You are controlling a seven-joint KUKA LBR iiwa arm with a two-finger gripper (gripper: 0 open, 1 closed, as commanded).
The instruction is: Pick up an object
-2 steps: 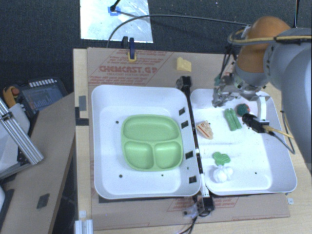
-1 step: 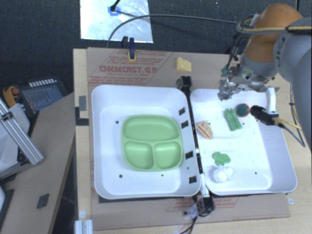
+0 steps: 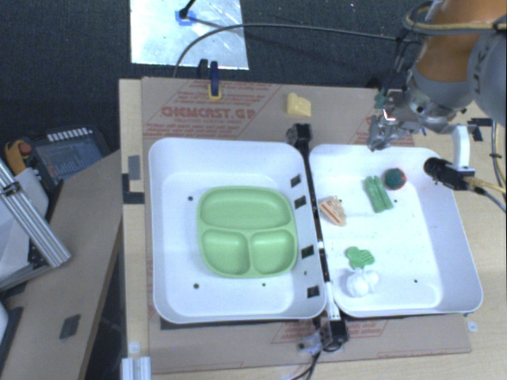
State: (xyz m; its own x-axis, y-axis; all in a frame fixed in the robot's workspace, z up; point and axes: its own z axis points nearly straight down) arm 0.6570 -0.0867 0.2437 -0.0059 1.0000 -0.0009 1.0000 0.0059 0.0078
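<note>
- Arm enters from upper right, cut off by the frame edge; orange band and grey wrist in view.
- Hand [image 3: 380, 137] hangs over the far rim of the right bin [image 3: 451, 236]. Small, dark, blurred against the cardboard; cannot tell whether it is apart or together. Nothing seen between its tips.
- Two white bins side by side on the desk [image 3: 95, 212], a black hinge strip between them.
- Left bin [image 3: 170, 212]: one green tray [image 3: 242, 229], three compartments.
- Right bin, five loose things: one green stick-like piece [image 3: 377, 193]; one round ball, green with red [image 3: 394, 178], just beside it; one tan and orange wedge [image 3: 333, 210] near the dividing wall; one green leafy piece [image 3: 360, 256] touching one white lump [image 3: 359, 282] below it. Exact identities too small to make out.
- One yellow block [image 3: 299, 104] on the cardboard sheet [image 3: 238, 105] behind the bins.
- Red print on the cardboard reads roughly "CHEMCAST"; rest illegible.
- One yellow and blue clamp [image 3: 212, 79] at the cardboard's far edge.
- A handheld controller [image 3: 67, 158] lies at left, screen unreadable.
</note>
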